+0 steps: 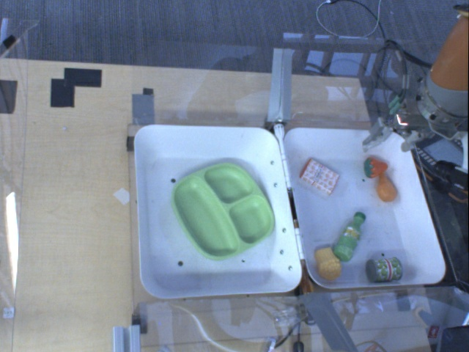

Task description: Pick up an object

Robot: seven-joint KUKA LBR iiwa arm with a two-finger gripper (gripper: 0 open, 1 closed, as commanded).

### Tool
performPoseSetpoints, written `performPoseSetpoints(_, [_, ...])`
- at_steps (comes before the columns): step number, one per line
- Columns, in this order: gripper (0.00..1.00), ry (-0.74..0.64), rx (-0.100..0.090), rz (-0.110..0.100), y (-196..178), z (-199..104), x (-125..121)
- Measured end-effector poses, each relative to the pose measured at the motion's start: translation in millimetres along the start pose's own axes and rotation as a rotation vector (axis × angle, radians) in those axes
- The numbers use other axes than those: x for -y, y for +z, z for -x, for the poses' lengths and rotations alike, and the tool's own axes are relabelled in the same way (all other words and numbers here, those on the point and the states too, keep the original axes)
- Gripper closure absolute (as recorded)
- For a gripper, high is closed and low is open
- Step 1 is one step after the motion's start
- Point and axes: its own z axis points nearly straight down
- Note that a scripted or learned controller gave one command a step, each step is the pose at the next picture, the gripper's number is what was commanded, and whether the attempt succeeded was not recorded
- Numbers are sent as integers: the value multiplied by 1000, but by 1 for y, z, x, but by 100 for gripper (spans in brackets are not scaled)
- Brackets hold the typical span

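Sitting nearest the lens, the small green-labelled tin can point(384, 269) is lying in the shallow white right-hand bin point(423, 210). Working down in size: the pale wooden surface point(73, 196) is carrying the white left bin point(150, 218), which is holding a green three-section plastic plate point(223, 210). The grey arm's gripper point(392, 134) is hovering at the right bin's far rim, just above an orange carrot toy point(382, 180); whether it is wide or narrow I cannot tell. Judging by this, the approach is underway; descending onto a target comes next.
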Motion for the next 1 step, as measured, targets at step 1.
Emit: performPoseSetpoints(1, [0,38,0,2,128,23,28])
